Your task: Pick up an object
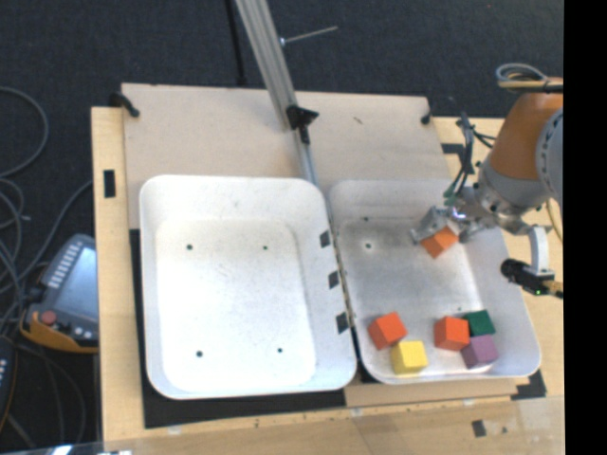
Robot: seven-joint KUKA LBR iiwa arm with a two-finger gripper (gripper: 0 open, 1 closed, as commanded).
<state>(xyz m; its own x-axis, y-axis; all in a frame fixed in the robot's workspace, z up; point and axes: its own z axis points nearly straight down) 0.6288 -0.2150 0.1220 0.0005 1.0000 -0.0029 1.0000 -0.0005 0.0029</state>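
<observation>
The left bin lies on the bench's left half with nothing in it, so the work is all in the right bin. Along that bin's near edge sits a loose group of blocks: an orange-red cube toward the near-left corner, a yellow cube just beside it and nearer the rim, then another orange-red cube, with a green cube and a purple cube close against it toward the near-right corner.

Further right and toward the far side of that bin, the tool has an orange block at its tip. The block sits between the metal fingers, which look closed on its upper part, and it seems to hang a little above the bin floor, though the slanted view makes the height hard to judge.

So the step in hand looks like the lift after a grasp. The next move calls for a steady rise straight up, keeping the grip firm, since only the upper portion of the block seems caught and it could slip out.

The orange block is close to a cube, so it has no clear long axis. It is tilted, one corner pointing down toward the bin floor and its faces turned askew to the bin's edges.
</observation>
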